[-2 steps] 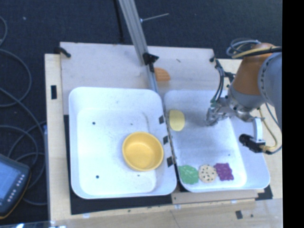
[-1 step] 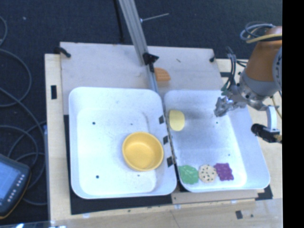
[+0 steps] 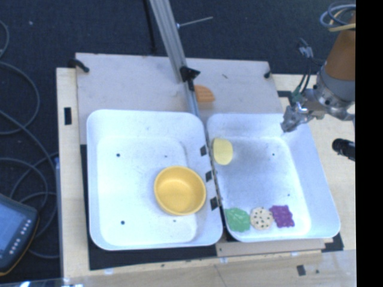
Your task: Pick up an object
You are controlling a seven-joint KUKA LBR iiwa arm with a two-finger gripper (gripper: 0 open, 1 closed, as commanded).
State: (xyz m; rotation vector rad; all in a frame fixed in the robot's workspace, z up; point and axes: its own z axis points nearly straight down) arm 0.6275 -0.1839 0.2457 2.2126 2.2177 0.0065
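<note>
A yellow bowl [image 3: 179,190] sits in the left bin [image 3: 114,136], near its right wall. In the right bin [image 3: 311,178] a pale yellow round piece [image 3: 222,151] lies against the left wall. Along that bin's front edge lie a green piece [image 3: 237,219], a round cookie [image 3: 261,218] and a purple piece [image 3: 282,216]. My gripper [image 3: 291,120] hangs over the right bin's back right corner, far from all of these, with nothing seen between its fingers.
A slanted metal rail [image 3: 173,46] runs from the top down to the gap between the bins. An orange object [image 3: 204,94] lies on the bench behind the bins. Cables trail on the dark floor at left.
</note>
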